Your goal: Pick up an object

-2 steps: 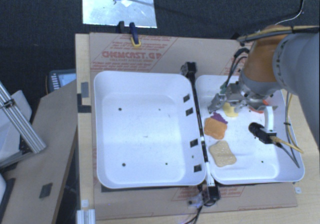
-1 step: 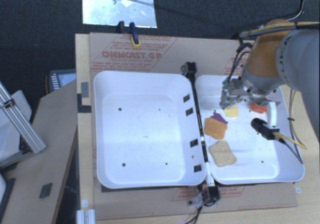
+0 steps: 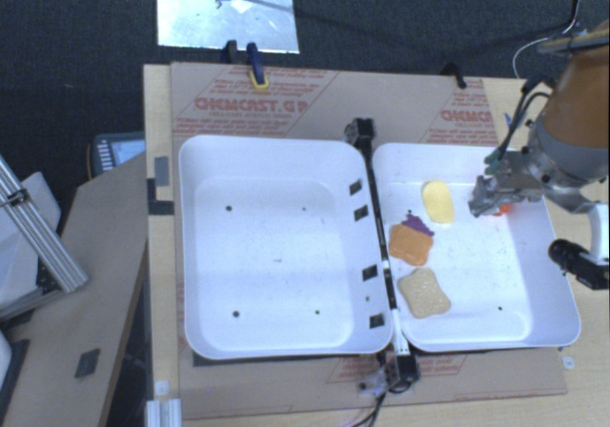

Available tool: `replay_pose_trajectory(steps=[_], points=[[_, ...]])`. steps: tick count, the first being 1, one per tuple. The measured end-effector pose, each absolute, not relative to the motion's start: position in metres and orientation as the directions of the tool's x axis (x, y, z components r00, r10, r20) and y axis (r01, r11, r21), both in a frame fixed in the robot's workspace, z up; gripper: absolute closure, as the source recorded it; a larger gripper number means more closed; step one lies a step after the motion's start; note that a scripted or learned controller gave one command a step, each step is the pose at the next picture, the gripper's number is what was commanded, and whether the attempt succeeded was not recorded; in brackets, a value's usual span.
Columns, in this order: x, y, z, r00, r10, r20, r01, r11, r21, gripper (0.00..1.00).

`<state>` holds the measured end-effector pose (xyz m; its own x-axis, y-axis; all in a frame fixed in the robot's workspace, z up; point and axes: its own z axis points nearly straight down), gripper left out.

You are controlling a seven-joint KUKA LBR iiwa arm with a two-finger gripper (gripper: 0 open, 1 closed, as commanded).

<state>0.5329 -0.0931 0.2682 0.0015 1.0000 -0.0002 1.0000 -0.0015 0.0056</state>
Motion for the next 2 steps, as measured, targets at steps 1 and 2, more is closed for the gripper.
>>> replay_pose_trajectory(steps=[1, 2], points=[[0.513, 0.003, 0.345, -0.015, 1.0, 0.003, 1.0, 0.015, 0.01, 1.0], [0.51, 0.053, 0.429, -0.011, 1.0, 0.003, 1.0, 0.011, 0.012, 1.0]])
